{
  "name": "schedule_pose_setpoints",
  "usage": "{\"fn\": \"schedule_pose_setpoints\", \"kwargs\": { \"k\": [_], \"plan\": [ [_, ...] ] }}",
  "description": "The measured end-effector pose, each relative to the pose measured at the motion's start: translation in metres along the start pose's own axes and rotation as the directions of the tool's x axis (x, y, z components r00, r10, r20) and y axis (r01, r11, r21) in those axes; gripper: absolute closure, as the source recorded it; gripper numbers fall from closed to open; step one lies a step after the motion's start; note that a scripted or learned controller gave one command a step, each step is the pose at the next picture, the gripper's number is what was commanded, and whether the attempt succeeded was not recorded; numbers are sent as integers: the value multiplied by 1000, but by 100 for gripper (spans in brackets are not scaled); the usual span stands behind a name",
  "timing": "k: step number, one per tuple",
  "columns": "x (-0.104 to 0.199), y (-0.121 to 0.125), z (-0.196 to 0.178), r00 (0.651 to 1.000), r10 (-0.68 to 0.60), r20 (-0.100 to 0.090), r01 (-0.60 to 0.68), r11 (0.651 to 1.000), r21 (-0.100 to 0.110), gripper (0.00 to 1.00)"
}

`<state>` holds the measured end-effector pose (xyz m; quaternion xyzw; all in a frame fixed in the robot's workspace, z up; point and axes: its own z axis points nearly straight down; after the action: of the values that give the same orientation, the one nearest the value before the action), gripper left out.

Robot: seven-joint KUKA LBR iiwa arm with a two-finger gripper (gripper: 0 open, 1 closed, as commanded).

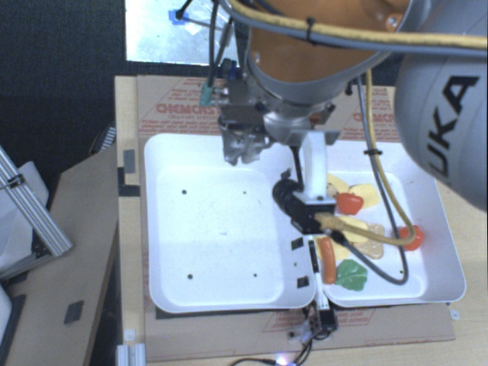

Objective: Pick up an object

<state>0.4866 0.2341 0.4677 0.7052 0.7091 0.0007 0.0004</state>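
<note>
Hovering over the left bin (191, 227), near its far right corner: the hand (242, 145), grip state impossible to tell. Lying in the right bin (438, 227), nearer the desk's front-right corner: yellow pieces (364, 195), orange carrot (329, 259) pointing front-to-back, green leaf (353, 275), red tomato (350, 203).

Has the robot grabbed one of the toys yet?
Not that I can see. The toys, like the red one, the green one and the orange stick, lie in the right bin. The gripper hangs above the left bin, and no toy shows in it. The grabbing is left to do.
</note>
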Motion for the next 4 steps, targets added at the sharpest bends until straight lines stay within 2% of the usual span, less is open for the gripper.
{"fn": "schedule_pose_setpoints", "kwargs": {
  "k": [4],
  "plan": [
    [0,0,-17,1000,0,0,0,1000,0,100]
  ]
}}
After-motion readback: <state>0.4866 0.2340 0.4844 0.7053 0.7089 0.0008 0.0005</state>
